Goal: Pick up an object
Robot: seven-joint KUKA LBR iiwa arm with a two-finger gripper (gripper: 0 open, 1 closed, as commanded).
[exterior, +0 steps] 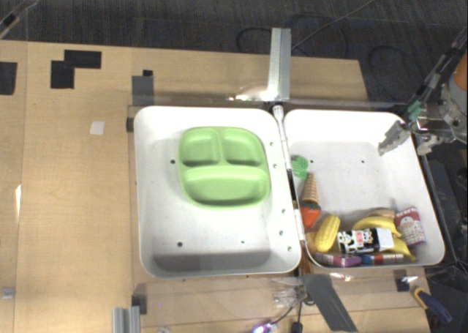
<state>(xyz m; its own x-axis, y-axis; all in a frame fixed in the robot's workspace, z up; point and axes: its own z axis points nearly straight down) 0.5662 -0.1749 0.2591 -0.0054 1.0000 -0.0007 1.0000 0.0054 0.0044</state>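
The right bin (351,156) holds a cluster of toy foods along its near and left sides. Among them are a small green piece (298,167), an ice-cream cone (311,189), a red fruit (311,216), a yellow corn cob (327,233), a banana (380,223), a red can (410,226) and a black-and-white carton (364,239). My gripper (408,141) hangs over the bin's far right corner, well above and apart from the toys. Its fingers are spread open with nothing between them.
The left bin (157,178) carries a green divided plate (219,165). A metal post (281,64) rises behind the seam between the bins. Cables run over the dark floor at the back right.
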